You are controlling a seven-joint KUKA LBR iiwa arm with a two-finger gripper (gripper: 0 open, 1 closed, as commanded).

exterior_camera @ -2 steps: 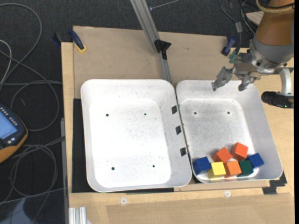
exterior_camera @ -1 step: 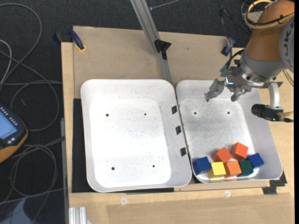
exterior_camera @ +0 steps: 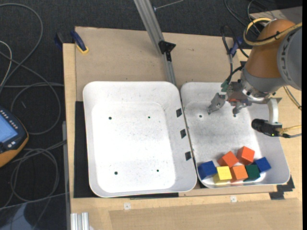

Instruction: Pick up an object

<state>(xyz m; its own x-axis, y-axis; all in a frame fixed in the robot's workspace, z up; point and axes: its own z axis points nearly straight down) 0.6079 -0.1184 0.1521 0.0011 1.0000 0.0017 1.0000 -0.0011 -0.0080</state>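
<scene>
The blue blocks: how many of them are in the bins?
2, both in the right bin near its front edge. One blue block is at the left end of the cluster; the other blue block is at its right end. More may hide behind other blocks.

- No readable text, label, brand, number or sign anywhere
- The lit blue screen of the handheld device (exterior_camera: 6,133) at the left edge is too blurred to read

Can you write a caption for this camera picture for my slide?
Grey arm's open two-finger gripper hovers in the right white bin, apart from colourful cubes.
</scene>
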